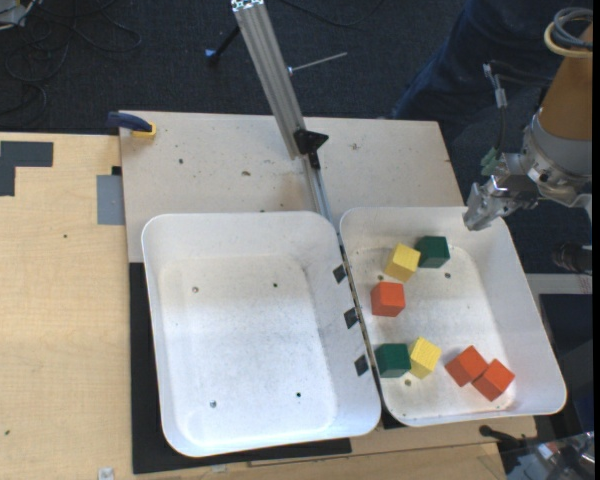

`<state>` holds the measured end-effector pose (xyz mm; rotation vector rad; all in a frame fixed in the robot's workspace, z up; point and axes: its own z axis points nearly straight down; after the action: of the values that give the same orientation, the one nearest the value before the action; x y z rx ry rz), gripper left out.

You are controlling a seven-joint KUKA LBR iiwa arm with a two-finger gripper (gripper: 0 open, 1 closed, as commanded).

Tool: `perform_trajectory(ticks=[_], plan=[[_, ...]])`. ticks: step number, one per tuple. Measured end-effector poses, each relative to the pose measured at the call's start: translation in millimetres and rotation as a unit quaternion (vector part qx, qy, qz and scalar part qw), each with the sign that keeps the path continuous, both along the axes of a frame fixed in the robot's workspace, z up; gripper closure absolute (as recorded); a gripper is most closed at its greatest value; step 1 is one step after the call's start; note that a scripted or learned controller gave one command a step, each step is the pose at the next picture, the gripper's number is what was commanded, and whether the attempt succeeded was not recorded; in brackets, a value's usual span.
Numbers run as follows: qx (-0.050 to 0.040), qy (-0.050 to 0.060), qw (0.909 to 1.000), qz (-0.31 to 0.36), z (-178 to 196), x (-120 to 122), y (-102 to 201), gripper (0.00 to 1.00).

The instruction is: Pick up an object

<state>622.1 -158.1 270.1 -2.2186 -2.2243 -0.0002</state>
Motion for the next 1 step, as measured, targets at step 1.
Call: perform_trajectory(ticks=[1], plan=[[0.0012, 0.001, 1.0, 0.001, -7.4, 12.7, 53.3, 1.0]])
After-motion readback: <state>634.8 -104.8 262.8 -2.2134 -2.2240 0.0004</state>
